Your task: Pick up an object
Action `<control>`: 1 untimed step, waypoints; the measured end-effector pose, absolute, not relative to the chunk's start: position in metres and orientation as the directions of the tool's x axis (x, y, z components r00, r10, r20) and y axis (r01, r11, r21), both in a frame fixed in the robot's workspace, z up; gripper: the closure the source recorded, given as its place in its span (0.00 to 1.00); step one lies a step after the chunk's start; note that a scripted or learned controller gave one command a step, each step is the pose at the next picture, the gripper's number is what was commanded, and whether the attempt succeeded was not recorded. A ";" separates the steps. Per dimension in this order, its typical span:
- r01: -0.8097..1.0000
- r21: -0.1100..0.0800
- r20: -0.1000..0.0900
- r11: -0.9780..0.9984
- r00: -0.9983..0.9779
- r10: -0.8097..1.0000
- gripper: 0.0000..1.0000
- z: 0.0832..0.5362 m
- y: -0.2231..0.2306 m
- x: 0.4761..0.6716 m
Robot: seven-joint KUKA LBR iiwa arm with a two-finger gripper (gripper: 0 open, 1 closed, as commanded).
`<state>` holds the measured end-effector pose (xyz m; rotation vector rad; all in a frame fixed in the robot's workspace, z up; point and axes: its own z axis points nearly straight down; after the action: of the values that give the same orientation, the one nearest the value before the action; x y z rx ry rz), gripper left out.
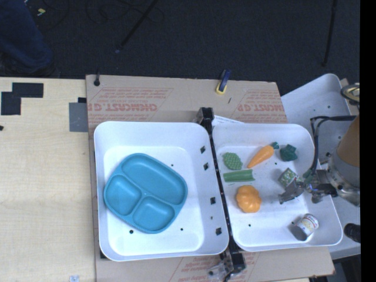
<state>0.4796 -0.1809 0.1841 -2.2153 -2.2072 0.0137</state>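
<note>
Counting: L bin point(111, 140) 1 blue tray point(145, 191) | R bin point(320, 151) 6 items | claw point(292, 192) state unclear

Cardboard sheet point(176, 101) beneath both bins, yellow-and-blue clamp point(222, 82) at its far edge, dark floor behind

White bins point(111, 140) hold a blue divided plate point(145, 191), orange carrot point(261, 155), orange pepper point(248, 198) and green vegetables point(238, 175).

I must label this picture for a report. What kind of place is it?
Probably a robot lab, set up for grasping trials. Two white bins sit on cardboard on a bench; one holds a blue plate, the other toy food such as a carrot. The claw reaches in beside it.
</note>
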 end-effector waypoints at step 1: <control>1.000 -0.004 0.002 -0.001 0.001 1.000 0.00 0.191 -0.181 0.483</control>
<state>0.4827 -0.1810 0.1908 -2.2193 -2.2176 0.0027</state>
